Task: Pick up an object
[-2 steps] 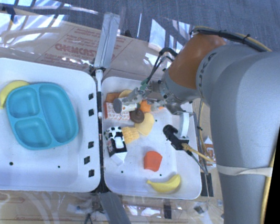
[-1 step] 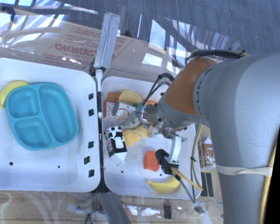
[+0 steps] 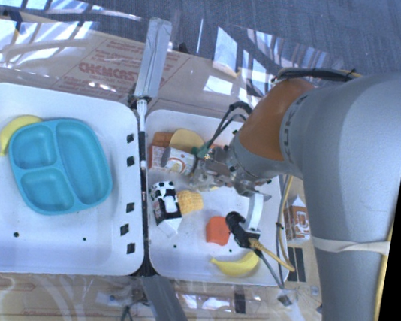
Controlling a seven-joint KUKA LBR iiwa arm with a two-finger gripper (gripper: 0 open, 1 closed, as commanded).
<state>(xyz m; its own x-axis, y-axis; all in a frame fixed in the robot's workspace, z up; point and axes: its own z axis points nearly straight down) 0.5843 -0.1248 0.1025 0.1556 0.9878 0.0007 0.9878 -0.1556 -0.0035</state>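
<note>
The right bin point(image 3: 184, 258) holds several small things. A black-and-white toy cow point(image 3: 165, 200) lies beside a yellow corn cob point(image 3: 191, 203). Nearer the front are an orange-red piece point(image 3: 218, 230) and a yellow banana point(image 3: 237, 265). At the back are a tan rounded piece point(image 3: 186, 141), a brown box point(image 3: 161, 139) and a white carton point(image 3: 174, 161). My gripper point(image 3: 205, 168) hangs over the middle back of this bin, just right of the carton and above the corn. The wrist hides how it stands.
The left bin point(image 3: 40, 255) carries a blue divided plate point(image 3: 63, 163) with a yellow piece point(image 3: 14, 129) poking out from under its left edge. A brown-and-white packet point(image 3: 298, 223) lies by the right bin's right wall. The grey arm covers that bin's right side.
</note>
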